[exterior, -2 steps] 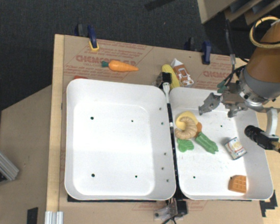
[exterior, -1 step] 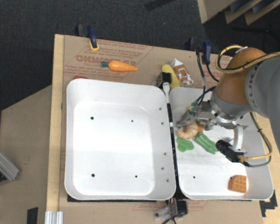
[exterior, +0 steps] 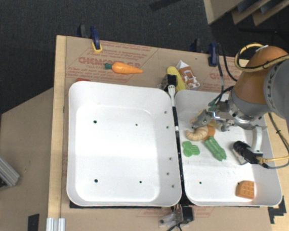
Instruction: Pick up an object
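Observation:
My gripper [exterior: 208,121] is low in the right bin [exterior: 228,196], near its back left part, right over a tan croissant-shaped piece [exterior: 198,135]. It touches or nearly touches that piece's upper end. Just in front lie a small green leafy piece [exterior: 190,149] and a green pickle-like piece [exterior: 216,149]. An orange waffle-like piece [exterior: 246,189] rests near the bin's front right corner.
The left bin [exterior: 82,132] adjoins the right one along a dark seam. Behind the bins on the cardboard lie a carrot [exterior: 124,69], a yellow banana [exterior: 173,75] and a brown-and-white packet [exterior: 189,77]. Blue clamps [exterior: 96,39] hold the board's back edge.

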